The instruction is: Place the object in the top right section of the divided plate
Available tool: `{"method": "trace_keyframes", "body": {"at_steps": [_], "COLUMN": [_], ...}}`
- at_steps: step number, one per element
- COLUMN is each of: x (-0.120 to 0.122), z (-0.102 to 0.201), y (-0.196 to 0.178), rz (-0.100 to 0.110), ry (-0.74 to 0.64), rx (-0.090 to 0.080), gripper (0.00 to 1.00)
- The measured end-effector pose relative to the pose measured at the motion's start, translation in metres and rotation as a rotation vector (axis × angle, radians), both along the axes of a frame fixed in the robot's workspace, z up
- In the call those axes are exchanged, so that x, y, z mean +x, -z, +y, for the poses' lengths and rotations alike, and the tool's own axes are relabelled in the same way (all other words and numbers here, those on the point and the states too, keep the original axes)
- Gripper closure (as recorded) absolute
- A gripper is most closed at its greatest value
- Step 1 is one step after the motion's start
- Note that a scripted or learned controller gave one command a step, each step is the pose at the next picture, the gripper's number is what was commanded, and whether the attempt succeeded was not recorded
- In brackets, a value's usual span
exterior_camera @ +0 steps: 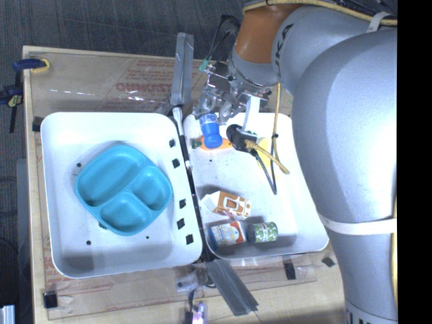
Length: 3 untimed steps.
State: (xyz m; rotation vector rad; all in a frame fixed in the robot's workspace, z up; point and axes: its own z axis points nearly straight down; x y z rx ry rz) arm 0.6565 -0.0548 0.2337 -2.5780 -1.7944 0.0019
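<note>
The blue divided plate (123,189) lies in the left bin (61,248), with three sections and nothing in them. My gripper (212,113) hangs over the far left corner of the right bin (297,201). Directly below it a small blue bottle (211,132) stands upright, its top right at the gripper's tip. Whether the bottle is held or standing on the bin floor I cannot tell. An orange piece (201,143) shows beside the bottle's base.
Near the right bin's front lie a white and orange packet (230,205), a small printed carton (227,234) and a green can (262,232). The ridge between the bins (183,181) runs between gripper and plate. The arm covers the right side.
</note>
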Motion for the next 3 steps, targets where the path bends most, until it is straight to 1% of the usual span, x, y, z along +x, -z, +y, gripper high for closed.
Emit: {"method": "trace_keyframes", "body": {"at_steps": [1,2,3], "x": [-0.025,-0.068,-0.056], "z": [0.066,0.133,0.189], "y": [0.007,0.035,-0.124], "rz": [0.005,0.005,0.001], "ry": [-0.036,-0.271,-0.320], "rx": [0.000,0.000,0.001], "gripper": [1.00,1.00,1.00]}}
